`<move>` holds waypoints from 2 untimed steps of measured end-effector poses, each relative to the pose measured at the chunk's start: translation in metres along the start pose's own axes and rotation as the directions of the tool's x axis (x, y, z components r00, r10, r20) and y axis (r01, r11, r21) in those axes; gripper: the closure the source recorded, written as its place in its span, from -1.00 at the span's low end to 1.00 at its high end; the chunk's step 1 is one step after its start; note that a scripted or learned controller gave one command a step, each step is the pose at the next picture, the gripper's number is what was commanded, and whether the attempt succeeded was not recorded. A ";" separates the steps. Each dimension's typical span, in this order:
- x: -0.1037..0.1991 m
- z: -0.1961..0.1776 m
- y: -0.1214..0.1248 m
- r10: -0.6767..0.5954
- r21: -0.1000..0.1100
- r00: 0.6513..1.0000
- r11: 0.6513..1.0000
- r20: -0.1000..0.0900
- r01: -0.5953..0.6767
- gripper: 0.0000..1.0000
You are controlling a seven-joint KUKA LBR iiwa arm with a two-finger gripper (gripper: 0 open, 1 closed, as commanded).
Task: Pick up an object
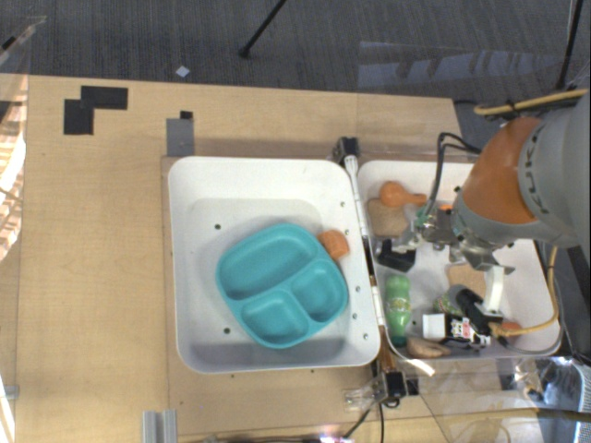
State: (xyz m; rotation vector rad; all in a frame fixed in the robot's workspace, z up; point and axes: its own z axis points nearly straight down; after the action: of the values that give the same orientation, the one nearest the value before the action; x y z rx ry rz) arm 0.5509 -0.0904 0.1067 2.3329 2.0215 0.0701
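Gripper (427, 232) above cluttered right bin (550, 275)

**Arm status**

Arm (540, 178) enters from 3 o'clock, grey links, orange band above the wrist (band faces camera). Wrist is bent down, pointing toward 9 o'clock. Gripper (417, 236) sits low at the wrist's 8 o'clock end.

Desk (92, 275): matt wood-look board. Bins (189, 247): smooth white plastic. Teal divided tray (282, 286): matt plastic. Green bottle (398, 305): glossy plastic.
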 end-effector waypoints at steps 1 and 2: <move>-0.011 0.018 0.060 0.137 0.044 0.991 0.990 0.006 -0.137 -1.00; -0.009 0.005 0.064 0.122 0.039 0.993 0.992 0.003 -0.122 1.00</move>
State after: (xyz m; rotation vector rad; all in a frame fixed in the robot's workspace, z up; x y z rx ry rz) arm 0.6127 -0.1079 0.1067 2.4772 1.8951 0.0350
